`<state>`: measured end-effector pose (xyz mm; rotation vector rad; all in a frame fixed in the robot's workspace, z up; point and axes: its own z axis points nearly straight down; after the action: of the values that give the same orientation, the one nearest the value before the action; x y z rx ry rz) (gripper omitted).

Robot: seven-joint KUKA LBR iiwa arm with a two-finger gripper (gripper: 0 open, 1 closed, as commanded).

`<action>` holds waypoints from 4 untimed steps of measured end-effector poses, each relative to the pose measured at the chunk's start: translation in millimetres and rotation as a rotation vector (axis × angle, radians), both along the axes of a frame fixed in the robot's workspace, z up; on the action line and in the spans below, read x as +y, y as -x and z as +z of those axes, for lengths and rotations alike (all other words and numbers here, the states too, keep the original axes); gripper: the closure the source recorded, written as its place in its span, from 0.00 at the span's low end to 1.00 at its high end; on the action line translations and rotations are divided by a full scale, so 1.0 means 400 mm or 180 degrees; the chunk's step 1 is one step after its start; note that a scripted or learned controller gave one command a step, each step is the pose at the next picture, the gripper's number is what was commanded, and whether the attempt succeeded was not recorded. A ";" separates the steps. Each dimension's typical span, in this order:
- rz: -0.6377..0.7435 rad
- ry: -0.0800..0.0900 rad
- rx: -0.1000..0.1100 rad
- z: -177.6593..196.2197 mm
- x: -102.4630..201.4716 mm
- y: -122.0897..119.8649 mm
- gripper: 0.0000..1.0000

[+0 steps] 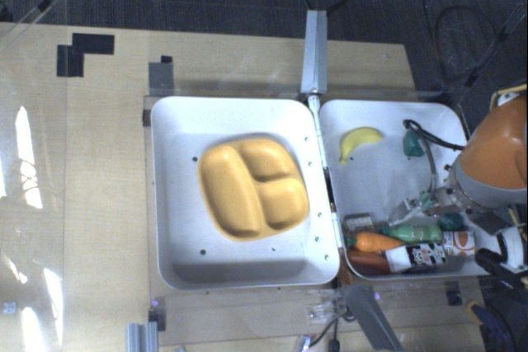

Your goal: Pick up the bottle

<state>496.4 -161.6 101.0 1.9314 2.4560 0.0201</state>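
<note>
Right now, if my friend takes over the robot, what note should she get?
Gripper: down low in the right bin, over the pile along its front edge. I cannot tell if the jaws are open or shut.
Bottle: green, lying on its side in that pile, just under the gripper, next to the carrot.
Also there: a banana at the back of the right bin, and a yellow divided tray in the left bin.
Done: the arm has reached the bottle's spot.
Left: grab the bottle and lift it. It is not up yet.
</note>
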 end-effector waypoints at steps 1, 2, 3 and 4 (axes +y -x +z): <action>-0.2154 -0.0064 0.0030 -0.029 -0.091 0.005 0.00; -0.2132 -0.0051 0.0010 -0.001 -0.093 0.001 1.00; -0.2130 -0.0055 0.0010 -0.001 -0.091 0.000 0.00; -0.2043 -0.0037 0.0028 -0.030 0.107 -0.033 0.00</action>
<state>509.6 -118.8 88.8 2.6164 1.7273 0.0163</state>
